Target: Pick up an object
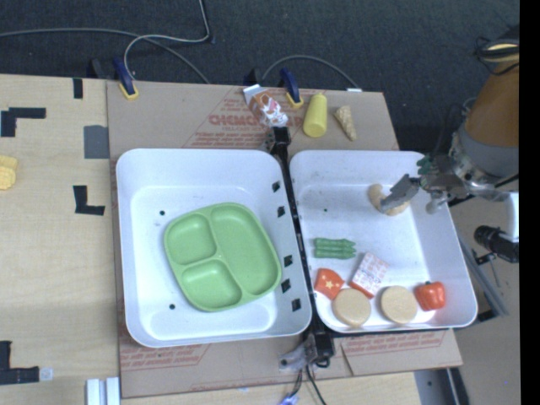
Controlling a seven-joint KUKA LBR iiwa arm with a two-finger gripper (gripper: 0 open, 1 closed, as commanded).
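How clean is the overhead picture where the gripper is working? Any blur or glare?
Camera view: the gripper is smeared and soft, its outline blending into the beige piece beside it; the right bin is evenly lit without harsh glare; the green tray looks sharp.

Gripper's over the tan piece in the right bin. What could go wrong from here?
1. The gripper covers just an edge of the tan piece, so it may slip out or get pushed aside.
2. That piece lies near the right bin's far wall, so the fingers might clip the rim.
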